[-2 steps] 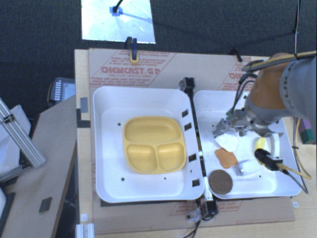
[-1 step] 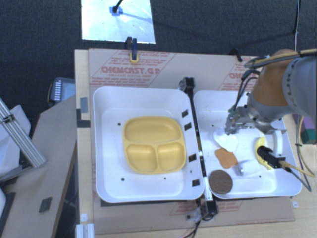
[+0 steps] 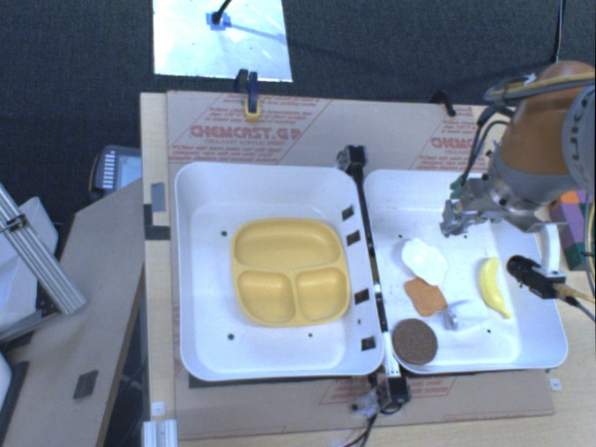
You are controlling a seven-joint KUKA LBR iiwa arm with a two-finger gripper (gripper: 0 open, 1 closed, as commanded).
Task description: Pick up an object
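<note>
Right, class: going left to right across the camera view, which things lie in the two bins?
Yellow tray → brown disc → white piece and orange piece, roughly level with each other → banana.

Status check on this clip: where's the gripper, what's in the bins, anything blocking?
Gripper over right bin, far end, holding nothing visible. Banana, white piece, orange piece, brown disc untouched. Yellow tray in left bin. No obstruction.

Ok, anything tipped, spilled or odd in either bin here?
Nothing spilled. The one oddity: the brown disc sits on the right bin's front-left rim, not flat inside. The yellow tray lies level in the left bin.
</note>
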